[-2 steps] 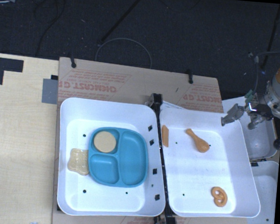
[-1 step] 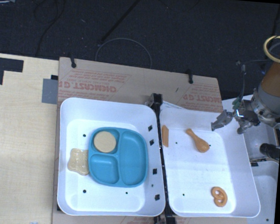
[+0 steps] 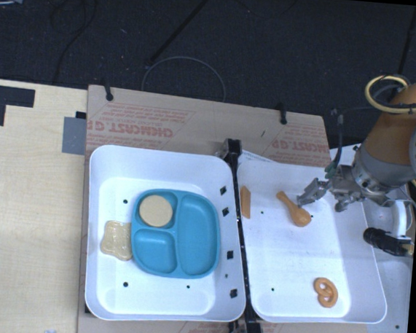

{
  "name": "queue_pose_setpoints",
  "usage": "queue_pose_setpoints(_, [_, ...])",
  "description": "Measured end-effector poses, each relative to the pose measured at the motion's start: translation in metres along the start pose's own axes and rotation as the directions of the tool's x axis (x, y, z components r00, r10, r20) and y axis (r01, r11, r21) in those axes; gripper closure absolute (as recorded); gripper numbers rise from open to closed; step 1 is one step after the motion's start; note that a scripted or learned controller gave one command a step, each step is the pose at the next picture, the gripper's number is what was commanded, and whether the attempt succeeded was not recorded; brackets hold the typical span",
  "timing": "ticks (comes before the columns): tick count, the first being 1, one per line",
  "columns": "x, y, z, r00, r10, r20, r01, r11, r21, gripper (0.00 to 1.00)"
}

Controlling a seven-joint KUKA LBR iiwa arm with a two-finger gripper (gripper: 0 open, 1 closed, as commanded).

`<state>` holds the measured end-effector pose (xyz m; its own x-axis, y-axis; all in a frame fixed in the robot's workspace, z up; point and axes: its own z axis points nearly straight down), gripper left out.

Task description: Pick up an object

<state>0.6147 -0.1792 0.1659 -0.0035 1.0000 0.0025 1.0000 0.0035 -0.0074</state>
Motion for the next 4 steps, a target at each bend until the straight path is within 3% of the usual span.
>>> queue_pose_setpoints(1, [0.009,-0.003,0.059,1.0,0.0,0.0,0.0,1.0,0.001,0.0])
queue_pose_setpoints(2, [0.006,0.0,0.042,1.0,0.001,0.003,-0.001,1.0,-0.01,1.0])
queue_pose_setpoints(4, [0.001,-0.001,-0.044,1.0,0.0,0.003,0.0,1.0,-0.009,1.0])
